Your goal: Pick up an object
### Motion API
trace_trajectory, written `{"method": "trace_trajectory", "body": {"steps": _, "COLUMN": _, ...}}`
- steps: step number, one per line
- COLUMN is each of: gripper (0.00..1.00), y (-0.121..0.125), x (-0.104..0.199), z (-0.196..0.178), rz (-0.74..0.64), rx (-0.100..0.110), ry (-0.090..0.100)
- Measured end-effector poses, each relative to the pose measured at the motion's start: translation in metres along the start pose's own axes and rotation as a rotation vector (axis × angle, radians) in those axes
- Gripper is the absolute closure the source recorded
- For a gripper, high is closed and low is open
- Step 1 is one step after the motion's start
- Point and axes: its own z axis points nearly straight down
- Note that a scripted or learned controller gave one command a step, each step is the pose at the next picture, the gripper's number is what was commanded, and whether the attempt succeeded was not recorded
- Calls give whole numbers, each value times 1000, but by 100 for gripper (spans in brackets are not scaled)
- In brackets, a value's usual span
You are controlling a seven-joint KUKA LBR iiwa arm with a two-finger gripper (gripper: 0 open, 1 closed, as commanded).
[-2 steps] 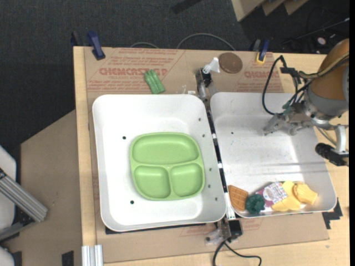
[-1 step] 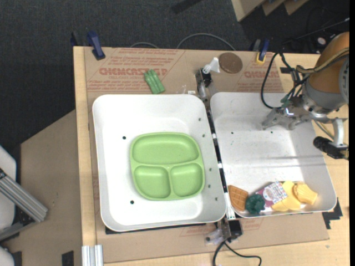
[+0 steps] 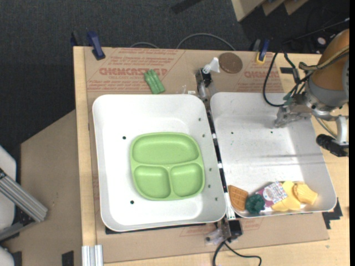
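Camera view is looking down on two white bins sitting side by side on a cardboard-covered bench [image 3: 138,71]. Left bin [image 3: 111,121] is holding a green divided plate [image 3: 167,165] near its middle, lying flat with its three compartments facing up. Right bin [image 3: 249,143] is carrying a small heap of toy food pressed into its corner at about five o'clock: a waffle-like brown piece [image 3: 238,197] touching a dark green piece [image 3: 255,204], then a pink-and-white wrapped item [image 3: 274,192], with yellow pieces [image 3: 297,198] lying just beside it. The grey and orange arm [image 3: 330,76] is reaching in at three o'clock, and its gripper [image 3: 283,117] is hanging over the right bin's upper part, around one o'clock of that bin, well apart from the heap; whether the claw is spread or pressed together I cannot tell, and nothing is showing in it. Outside the bins, a green clip-like object [image 3: 155,82] is lying on the cardboard at twelve o'clock of the left bin, and a brown disc [image 3: 230,63] is resting near the gap between the bins.
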Motion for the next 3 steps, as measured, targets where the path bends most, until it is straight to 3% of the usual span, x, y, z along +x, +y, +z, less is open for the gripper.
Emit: {"method": "trace_trajectory", "body": {"steps": 3, "gripper": 100, "y": 2, "x": 0, "z": -31, "rz": 0, "rx": -12, "ry": -5}}
